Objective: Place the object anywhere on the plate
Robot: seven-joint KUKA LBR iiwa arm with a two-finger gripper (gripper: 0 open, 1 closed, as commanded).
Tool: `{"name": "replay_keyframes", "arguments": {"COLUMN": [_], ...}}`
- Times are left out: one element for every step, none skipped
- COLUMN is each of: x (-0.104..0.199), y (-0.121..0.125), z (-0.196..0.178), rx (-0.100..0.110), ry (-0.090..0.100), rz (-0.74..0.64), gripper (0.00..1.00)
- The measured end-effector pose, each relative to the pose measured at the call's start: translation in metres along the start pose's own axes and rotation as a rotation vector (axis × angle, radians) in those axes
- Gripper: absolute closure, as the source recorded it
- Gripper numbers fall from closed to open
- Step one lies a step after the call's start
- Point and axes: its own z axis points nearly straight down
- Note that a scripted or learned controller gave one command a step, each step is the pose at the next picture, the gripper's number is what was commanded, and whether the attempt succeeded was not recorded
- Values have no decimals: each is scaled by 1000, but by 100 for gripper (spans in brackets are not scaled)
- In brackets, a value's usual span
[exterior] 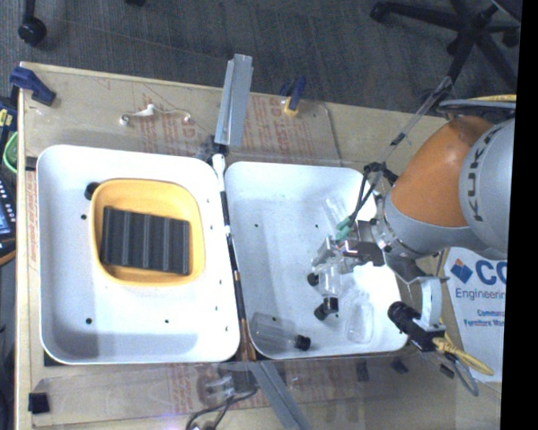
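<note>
Camera view: "KUK" lettering on arm (459,188); tool (330,280) over right bin (278,210).

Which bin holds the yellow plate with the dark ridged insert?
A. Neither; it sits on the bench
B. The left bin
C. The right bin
B: the yellow plate lies inside the left bin, while the gripper works over the right bin.
</note>
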Motion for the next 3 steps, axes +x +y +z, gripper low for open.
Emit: {"name": "replay_keyframes", "arguments": {"x": [85, 179, 179], "y": [31, 80, 81], "z": [-81, 0, -1], "rx": [-2, 5, 4], "ry": [1, 0, 0], "rz": [-228, -309, -308], "gripper": [100, 100, 0]}}
